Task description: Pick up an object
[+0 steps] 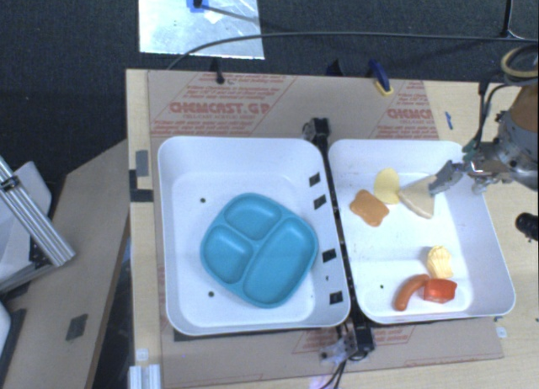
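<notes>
Food pieces — five in all — lie in the right bin (484,236), one of two white bins set side by side on the bench (253,97). The arm (518,135) enters from the right edge, its wrist low over the right bin's far right rim, gripper (445,178) pointing left. The left bin (181,210) holds one blue divided plate (258,248). Counted by size: one cream wedge (417,198), one red sausage (410,291), one orange piece (369,207), one red chunk (440,291), one pale yellow round piece (386,183), one small yellow piece (439,259). The gripper's tip touches, or perhaps overlaps, the wedge's right end — its opening cannot be told.
</notes>
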`<state>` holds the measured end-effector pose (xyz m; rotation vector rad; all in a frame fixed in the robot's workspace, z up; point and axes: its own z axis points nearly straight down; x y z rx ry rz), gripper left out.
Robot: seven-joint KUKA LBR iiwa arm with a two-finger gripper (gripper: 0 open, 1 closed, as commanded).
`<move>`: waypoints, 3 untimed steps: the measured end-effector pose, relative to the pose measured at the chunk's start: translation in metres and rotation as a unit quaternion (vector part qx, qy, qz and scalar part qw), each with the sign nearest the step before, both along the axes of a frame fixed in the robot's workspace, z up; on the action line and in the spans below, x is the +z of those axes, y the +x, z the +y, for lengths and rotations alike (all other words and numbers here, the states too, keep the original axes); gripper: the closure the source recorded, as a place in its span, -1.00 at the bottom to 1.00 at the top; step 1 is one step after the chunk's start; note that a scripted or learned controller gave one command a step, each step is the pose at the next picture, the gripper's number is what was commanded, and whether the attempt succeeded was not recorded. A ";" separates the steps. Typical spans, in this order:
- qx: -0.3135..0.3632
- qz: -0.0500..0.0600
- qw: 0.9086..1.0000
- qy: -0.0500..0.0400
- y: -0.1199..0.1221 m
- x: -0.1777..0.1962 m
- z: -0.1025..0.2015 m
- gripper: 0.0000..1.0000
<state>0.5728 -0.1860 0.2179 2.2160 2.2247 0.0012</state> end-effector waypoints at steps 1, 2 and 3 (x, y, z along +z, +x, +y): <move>-0.001 0.002 1.000 0.000 0.002 -0.062 0.001 -1.00; -0.001 0.002 1.000 0.001 -0.006 -0.122 -0.001 -1.00; -0.001 0.001 1.000 0.000 -0.005 -0.134 0.000 -1.00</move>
